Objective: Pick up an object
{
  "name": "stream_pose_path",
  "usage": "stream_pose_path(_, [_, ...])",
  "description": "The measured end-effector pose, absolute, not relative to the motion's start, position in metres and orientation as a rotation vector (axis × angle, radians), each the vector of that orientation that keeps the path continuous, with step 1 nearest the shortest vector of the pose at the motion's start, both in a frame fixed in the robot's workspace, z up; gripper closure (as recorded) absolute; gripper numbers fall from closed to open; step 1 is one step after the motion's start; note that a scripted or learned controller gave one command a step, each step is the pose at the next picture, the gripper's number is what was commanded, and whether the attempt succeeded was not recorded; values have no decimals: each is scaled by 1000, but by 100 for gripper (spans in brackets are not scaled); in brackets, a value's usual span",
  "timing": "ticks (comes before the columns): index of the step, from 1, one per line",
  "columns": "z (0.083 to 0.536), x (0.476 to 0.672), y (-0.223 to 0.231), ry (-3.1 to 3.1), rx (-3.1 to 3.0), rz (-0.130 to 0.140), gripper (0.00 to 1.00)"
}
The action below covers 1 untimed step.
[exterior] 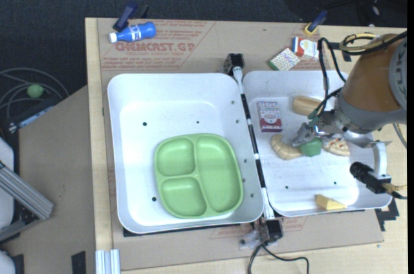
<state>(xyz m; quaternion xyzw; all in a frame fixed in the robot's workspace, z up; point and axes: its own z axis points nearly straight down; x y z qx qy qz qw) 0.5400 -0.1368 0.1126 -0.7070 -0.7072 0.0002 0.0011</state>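
Note:
My gripper hangs low over the middle of the right bin, at the end of the grey and orange arm. Directly under its tip lies a small green object, touching or nearly touching it. A tan banana-shaped piece lies just left of the green object. A pizza slice lies just right of it. A red and white carton and a tan bread roll sit further back. A yellow cheese wedge rests near the front edge.
The left bin holds a green divided plate. On the bench behind the bins lie a blue and white bottle and small cards. Black cables run along the arm on the right.

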Motion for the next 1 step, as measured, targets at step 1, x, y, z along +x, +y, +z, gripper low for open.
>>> stream_pose_path(1, [185,545,-62,-2225,-2219,-4,100])
